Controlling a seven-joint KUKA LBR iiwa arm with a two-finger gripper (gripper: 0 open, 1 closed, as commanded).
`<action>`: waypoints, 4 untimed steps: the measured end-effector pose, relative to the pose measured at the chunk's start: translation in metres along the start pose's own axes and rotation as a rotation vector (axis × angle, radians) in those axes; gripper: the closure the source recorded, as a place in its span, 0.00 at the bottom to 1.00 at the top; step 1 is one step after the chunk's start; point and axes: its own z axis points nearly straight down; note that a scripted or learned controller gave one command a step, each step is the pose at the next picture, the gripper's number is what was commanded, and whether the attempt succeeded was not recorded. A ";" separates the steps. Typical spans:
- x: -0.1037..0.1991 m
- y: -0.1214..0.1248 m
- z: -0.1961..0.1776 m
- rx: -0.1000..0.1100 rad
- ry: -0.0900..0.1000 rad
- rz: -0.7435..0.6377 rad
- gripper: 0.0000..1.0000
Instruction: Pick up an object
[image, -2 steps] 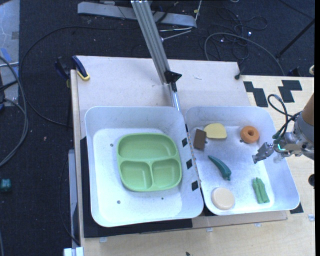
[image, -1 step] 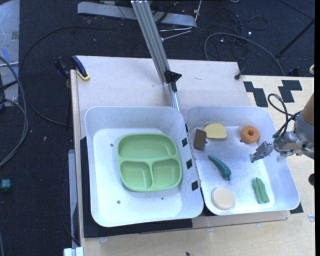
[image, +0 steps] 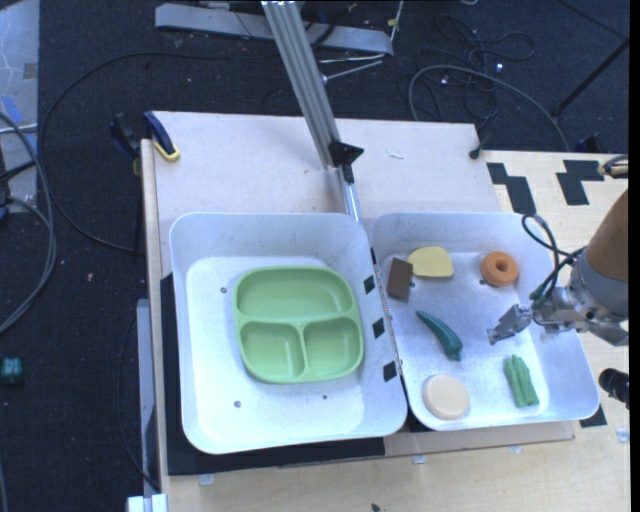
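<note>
Left bin (image: 200, 300), toward the bench's left edge: a pale green divided plate (image: 298, 322) of smooth moulded plastic, three shallow compartments, rounded corners; it lies flat and offers you only a thin rim, so judge it a poor first choice. Right bin (image: 570, 395), just across the shared wall: a small brown block (image: 400, 278) touching a yellow, half-round piece (image: 431, 262) near the bin's far edge; below them a dark green, curved, pepper-like piece (image: 441, 333) with a tapered tip, lying apart from its neighbours at the bin's middle; a cream round disc (image: 446, 397) at the near edge, low and probably slick-topped; an orange ring (image: 499, 268), doughnut-shaped, toward the far right corner; a ribbed, light green pod-like strip (image: 520, 380) near the right near corner. All look like light, stiff toy food in matte plastic or foam, unlikely to break, likely to skid on the smooth white floor. Your tool (image: 508, 325) hangs over the right bin between the ring and the green strip, close beside the pepper; whether it stands wide or narrow you cannot tell from this slant, and nothing shows in its grip. Take the pepper across its narrow waist, or the strip across its short width.
</note>
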 end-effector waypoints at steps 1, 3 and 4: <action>0.004 -0.001 0.060 -0.007 -0.004 0.000 0.00; 0.002 0.001 0.047 -0.013 -0.007 0.000 1.00; 0.004 0.000 0.005 -0.009 -0.003 -0.003 1.00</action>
